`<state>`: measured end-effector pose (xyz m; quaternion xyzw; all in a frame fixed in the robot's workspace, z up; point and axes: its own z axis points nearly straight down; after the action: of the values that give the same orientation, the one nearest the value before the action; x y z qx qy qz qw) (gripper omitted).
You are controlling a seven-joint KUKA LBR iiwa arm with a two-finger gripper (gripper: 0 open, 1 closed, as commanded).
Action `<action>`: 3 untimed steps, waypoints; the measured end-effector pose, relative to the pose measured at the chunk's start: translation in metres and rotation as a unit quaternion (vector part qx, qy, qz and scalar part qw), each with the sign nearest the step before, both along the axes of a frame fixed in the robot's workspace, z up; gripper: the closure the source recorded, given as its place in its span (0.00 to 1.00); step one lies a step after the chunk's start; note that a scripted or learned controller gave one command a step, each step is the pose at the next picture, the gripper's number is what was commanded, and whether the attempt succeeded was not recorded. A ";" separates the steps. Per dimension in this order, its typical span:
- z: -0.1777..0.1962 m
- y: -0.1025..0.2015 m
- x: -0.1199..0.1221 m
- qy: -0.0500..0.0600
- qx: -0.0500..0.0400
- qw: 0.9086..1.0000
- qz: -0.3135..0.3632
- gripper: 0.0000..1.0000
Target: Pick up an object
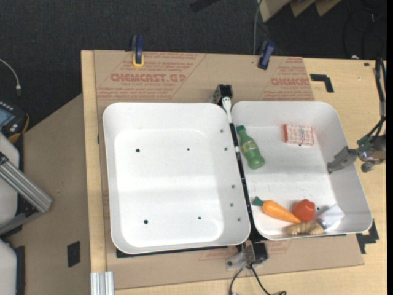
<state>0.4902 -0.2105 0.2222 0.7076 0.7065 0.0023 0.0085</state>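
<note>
Ginger (305,228) lies beside the carrot (277,211); gripper (341,160), state unclear, should descend squarely over one object.

You've got two blue clamps (137,43) (266,53) pinning the brown printed cardboard sheet (184,74) at its far edge, dark carpet (73,11) all around.

- green bottle (250,147): lying down, far left of gripper (339,161)
- red-white packet (299,134): flat, up-left of gripper
- carrot (277,210), red tomato (304,209), ginger root (304,228): clustered below-left of gripper
</note>
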 end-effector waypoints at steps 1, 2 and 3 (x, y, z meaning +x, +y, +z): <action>-0.075 -0.014 -0.013 0.011 0.005 1.000 -0.001 0.00; -0.104 0.061 0.052 0.006 0.005 1.000 0.006 0.00; -0.128 0.058 0.084 0.006 0.003 1.000 0.002 0.00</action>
<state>0.5744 -0.1527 0.0941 0.7064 0.7078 0.0003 0.0018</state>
